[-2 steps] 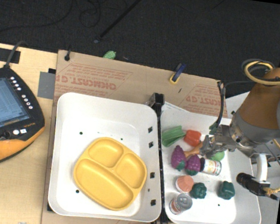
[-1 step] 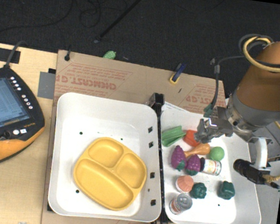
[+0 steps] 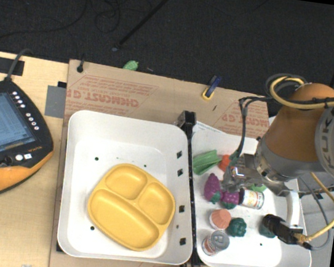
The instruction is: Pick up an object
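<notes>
The arm (image 3: 304, 131) reaches in from the right over the right bin (image 3: 284, 262), and its hand (image 3: 235, 177) hangs low above the toys there. Whether the hand is wide or narrow, I cannot tell.

Just below the hand lies a purple grape bunch (image 3: 216, 190), with a small jar (image 3: 253, 198) beside it on the right. A green vegetable (image 3: 205, 160) lies toward the bin's far left corner. Nearer the front sit a pink round toy (image 3: 221, 218), a dark green toy (image 3: 237, 227) touching it, and a tin can (image 3: 215, 242).

The left bin (image 3: 92, 137) holds a yellow divided plate (image 3: 131, 206). A control tablet (image 3: 2, 136) rests on the worktop (image 3: 3, 230) at far left.
</notes>
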